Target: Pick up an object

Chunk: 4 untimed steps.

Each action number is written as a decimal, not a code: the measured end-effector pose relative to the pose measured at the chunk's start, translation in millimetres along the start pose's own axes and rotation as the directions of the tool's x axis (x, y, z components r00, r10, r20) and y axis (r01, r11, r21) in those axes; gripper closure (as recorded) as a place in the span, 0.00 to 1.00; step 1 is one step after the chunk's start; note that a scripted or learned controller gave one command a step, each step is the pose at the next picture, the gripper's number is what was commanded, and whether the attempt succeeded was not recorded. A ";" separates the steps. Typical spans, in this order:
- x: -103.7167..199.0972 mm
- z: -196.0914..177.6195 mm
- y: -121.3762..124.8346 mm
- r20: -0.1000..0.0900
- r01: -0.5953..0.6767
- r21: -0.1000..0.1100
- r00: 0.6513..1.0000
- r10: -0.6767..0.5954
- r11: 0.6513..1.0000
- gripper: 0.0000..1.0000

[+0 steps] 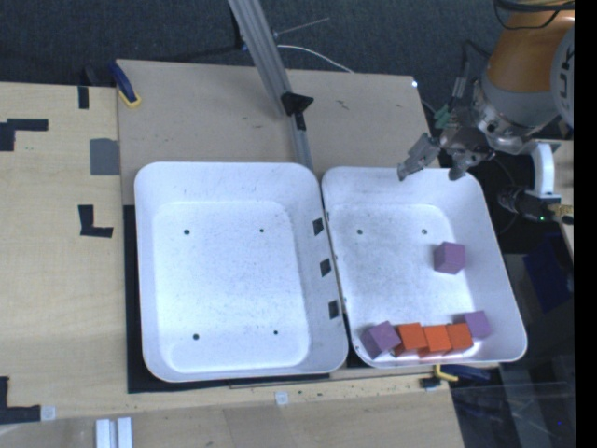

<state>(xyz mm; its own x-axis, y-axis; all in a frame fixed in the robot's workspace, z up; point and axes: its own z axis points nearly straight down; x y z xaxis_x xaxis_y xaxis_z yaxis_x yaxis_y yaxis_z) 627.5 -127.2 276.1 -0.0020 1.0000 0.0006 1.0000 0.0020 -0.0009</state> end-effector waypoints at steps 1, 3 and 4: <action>-58.3 95.5 -35.6 0.001 -0.004 0.008 1.000 0.004 1.000 0.00; -78.5 167.1 -15.9 0.016 0.001 -0.035 1.000 0.000 0.999 0.00; -81.1 15.6 -53.8 0.004 -0.001 -0.008 1.000 0.001 1.000 0.00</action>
<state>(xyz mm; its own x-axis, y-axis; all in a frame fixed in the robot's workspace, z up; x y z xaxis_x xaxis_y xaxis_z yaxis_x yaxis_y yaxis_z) 573.8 -208.4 260.5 -0.0010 1.0000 -0.0030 1.0000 0.0011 0.0070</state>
